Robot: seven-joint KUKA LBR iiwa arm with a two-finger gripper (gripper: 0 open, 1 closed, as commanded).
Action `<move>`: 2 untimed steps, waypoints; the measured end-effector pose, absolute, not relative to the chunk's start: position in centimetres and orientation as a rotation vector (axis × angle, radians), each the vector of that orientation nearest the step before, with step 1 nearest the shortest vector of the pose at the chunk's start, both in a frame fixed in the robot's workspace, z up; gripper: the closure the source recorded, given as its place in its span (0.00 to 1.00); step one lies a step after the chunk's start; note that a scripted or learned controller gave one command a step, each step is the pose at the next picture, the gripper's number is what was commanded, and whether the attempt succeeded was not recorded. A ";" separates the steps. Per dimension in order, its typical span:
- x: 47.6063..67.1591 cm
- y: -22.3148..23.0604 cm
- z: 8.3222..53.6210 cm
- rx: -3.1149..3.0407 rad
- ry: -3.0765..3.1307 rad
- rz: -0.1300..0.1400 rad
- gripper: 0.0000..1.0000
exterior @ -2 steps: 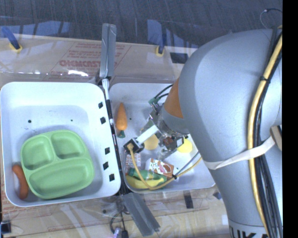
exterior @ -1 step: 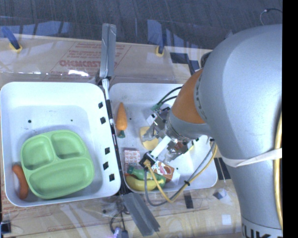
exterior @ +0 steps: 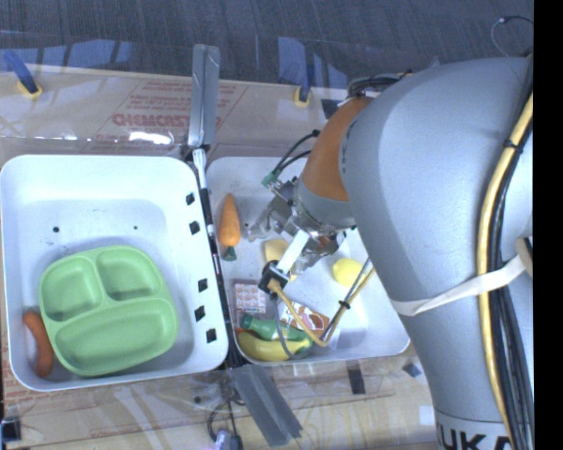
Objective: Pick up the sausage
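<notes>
The sausage (exterior: 38,343), reddish-brown and short, lies in the left bin (exterior: 94,187) at its near left corner, tucked against the left side of a green divided plate (exterior: 108,309). My gripper (exterior: 278,235) hangs low over the middle of the right bin (exterior: 387,331), far to the right of the sausage, among the items there. The grey arm covers much of that bin's right half.
The right bin holds an orange carrot (exterior: 228,223) by its left wall, a yellow lemon (exterior: 347,271), a banana (exterior: 270,347) at the near edge, a green item (exterior: 259,326) and a small printed packet (exterior: 249,296). A black-clipped divider (exterior: 205,251) separates the bins.
</notes>
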State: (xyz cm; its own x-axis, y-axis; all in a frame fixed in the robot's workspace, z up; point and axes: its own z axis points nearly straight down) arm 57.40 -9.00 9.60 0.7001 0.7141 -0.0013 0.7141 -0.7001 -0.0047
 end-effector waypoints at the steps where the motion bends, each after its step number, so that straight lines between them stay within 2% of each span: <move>1: 63.9 -9.3 9.1 -2.918 -1.153 0.004 0.00; 2: 64.4 -9.3 9.2 -3.043 -0.777 0.001 0.00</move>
